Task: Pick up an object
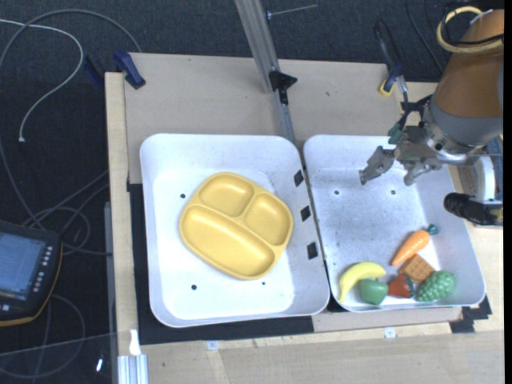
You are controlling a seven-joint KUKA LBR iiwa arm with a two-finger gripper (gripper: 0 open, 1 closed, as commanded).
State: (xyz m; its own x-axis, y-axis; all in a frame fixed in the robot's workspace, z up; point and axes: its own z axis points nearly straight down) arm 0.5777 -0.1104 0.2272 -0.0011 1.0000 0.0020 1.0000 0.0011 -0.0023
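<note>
Gripper [394,166]: fingers spread, nothing between them, over the right bin's [352,214] far end.
Carrot [411,246]: looks light, stiff, smooth; you grip across its middle.

yel plate [236,225] | org carrot [411,246] | yel banana [356,277] | grn apple [373,292] | grn grapes [436,286] | wht bins [160,214]

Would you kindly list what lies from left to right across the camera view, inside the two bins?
Yellow divided plate → banana → green apple → carrot → green grapes.
</note>
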